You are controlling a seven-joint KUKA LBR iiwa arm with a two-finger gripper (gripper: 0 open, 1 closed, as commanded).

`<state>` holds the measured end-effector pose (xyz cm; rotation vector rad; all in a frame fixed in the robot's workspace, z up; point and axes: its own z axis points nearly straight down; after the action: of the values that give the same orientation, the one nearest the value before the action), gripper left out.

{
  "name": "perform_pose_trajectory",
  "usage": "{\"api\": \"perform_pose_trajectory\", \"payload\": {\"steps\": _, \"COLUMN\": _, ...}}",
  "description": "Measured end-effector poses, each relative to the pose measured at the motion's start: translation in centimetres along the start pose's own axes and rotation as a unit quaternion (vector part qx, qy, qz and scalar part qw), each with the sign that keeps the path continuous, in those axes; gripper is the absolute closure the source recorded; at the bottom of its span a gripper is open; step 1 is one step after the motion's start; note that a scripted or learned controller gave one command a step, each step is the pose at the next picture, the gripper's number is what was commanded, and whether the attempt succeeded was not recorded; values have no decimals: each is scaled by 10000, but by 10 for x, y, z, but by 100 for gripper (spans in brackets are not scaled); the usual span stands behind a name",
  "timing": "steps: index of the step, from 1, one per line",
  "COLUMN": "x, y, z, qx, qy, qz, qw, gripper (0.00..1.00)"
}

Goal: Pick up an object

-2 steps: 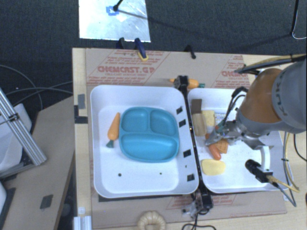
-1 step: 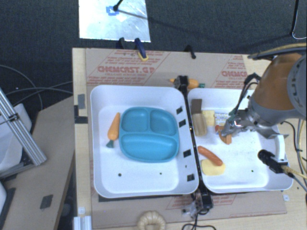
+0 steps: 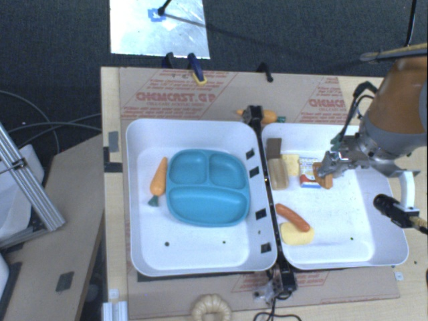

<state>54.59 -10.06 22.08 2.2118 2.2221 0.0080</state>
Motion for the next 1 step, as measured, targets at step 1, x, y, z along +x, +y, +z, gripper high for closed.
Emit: {"api": "perform_pose_trajectory", "payload": {"steps": 1, "x": 0, "y": 1, "z": -4, "qx": 30, "qy": 6, "qz": 3, "qw": 10000, "gripper": 100}}
